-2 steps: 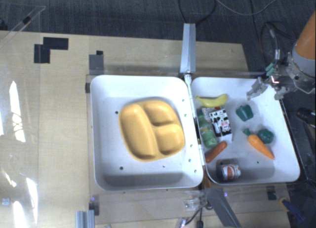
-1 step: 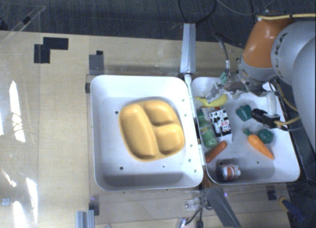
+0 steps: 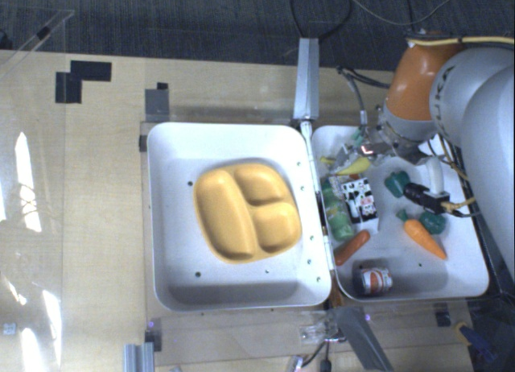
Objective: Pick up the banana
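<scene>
A yellow banana (image 3: 352,167) lies at the far left of the right bin (image 3: 475,278), just beside the gripper (image 3: 367,147). Whether the gripper is spread or pinching cannot be told.

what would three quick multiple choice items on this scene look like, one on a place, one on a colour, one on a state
1. Where does the yellow tray lie?
A. in the left bin
B. in the right bin
C. on the bench outside the bins

2. What colour is the carrot?
A. green
B. orange
C. white

3. How does the can lie?
A. upright on its base
B. on its side
C. stacked on the carrot

Answers:
1. A, the tray sits in the middle of the left bin.
2. B, it is orange, lying in the right bin near its right wall.
3. B, the can lies on its side at the near wall, apart from the carrot.
</scene>
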Robot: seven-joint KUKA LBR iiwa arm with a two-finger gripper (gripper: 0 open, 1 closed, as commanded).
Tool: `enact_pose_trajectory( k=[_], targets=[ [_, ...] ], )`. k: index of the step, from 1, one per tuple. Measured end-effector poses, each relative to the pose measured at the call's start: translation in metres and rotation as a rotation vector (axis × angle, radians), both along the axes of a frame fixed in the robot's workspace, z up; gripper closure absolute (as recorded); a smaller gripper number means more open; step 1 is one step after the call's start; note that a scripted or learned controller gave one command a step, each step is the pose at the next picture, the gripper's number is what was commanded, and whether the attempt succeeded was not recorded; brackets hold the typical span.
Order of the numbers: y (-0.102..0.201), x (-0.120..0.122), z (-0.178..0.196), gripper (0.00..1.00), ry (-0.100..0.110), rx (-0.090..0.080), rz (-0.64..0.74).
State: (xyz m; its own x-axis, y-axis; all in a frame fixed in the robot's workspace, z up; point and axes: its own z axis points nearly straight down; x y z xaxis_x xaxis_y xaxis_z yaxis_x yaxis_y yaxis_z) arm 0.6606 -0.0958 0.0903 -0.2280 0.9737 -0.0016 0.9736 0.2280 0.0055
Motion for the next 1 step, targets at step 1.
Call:
enact_pose_trajectory(
  k=[1],
  targets=[
    [0.0010, 0.0017, 0.0121, 1.00, -0.005, 0.000, 0.002]
  ],
)
